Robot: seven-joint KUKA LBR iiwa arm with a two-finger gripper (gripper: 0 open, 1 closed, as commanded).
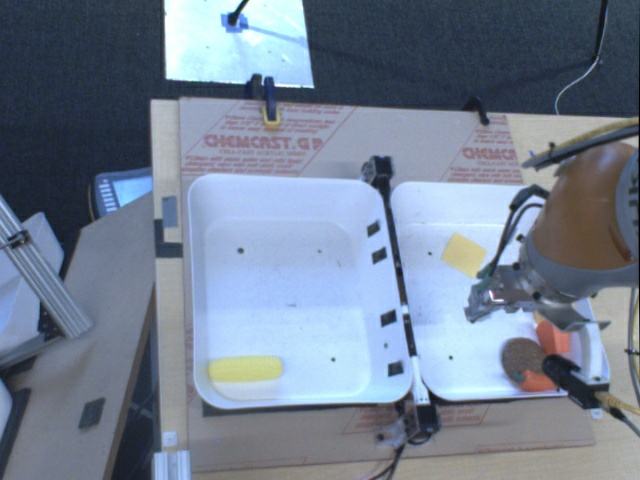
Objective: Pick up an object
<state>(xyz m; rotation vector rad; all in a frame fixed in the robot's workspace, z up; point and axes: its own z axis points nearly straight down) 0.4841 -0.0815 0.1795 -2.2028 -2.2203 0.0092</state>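
Camera view: gripper (484,303) hovers over the right white bin (440,368); finger state unclear; descent may miss the flat yellow square sponge (464,254).

left bin (300,208): floor open, only yellow block (245,369) at 7 o'clock | right bin (440,368): yellow square (464,254) at 12, brown disc (521,357) and orange piece (552,338) crowd 4 o'clock corner, claw (487,302) over center | 8 o'clock floor free
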